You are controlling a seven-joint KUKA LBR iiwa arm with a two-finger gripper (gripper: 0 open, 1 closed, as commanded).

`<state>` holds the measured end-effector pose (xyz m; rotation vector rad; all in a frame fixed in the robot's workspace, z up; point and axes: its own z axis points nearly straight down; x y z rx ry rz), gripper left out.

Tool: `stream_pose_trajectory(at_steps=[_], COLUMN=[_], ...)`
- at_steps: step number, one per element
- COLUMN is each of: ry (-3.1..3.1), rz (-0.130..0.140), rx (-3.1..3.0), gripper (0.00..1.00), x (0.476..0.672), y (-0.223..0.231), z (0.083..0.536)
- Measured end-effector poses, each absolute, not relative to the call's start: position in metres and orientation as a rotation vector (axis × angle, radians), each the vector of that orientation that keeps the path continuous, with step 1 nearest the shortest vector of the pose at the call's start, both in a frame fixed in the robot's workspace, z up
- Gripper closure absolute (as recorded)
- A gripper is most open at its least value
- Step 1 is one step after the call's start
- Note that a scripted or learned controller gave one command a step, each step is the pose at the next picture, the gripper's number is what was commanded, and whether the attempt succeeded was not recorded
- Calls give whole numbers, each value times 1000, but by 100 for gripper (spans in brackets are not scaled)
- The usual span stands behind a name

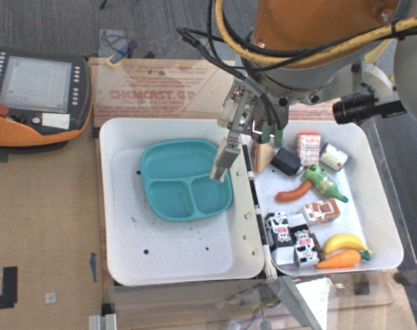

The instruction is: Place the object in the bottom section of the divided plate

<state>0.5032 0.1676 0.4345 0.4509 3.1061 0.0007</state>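
Note:
A teal divided plate [184, 181] lies in the left bin [119, 239], with one wide section at the back and two smaller ones at the front; no object lies on it. My gripper [222, 165] hangs over the plate's right rim, close to the wall between the bins, and nothing I can see is held in it. The toys lie in the right bin [380, 205]: a beige block [263, 157] right beside the gripper, a black piece [286, 161], a sausage [293, 193] and a green bottle [323, 182].
Further toys in the right bin: a pink carton [308, 146], a white cylinder [333, 158], a brown carton [322, 212], cow-patterned cartons [282, 227], a banana [344, 241], a carrot [339, 258]. A teach pendant [36, 98] lies left of the bins.

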Motion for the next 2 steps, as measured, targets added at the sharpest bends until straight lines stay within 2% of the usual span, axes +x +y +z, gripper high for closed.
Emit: stream_pose_trajectory(at_steps=[1, 2], ry=[3097, 3094], rz=[-2, 0], rx=[532, 526], gripper=[0, 100], x=[493, 495], y=[141, 143], z=[434, 444])
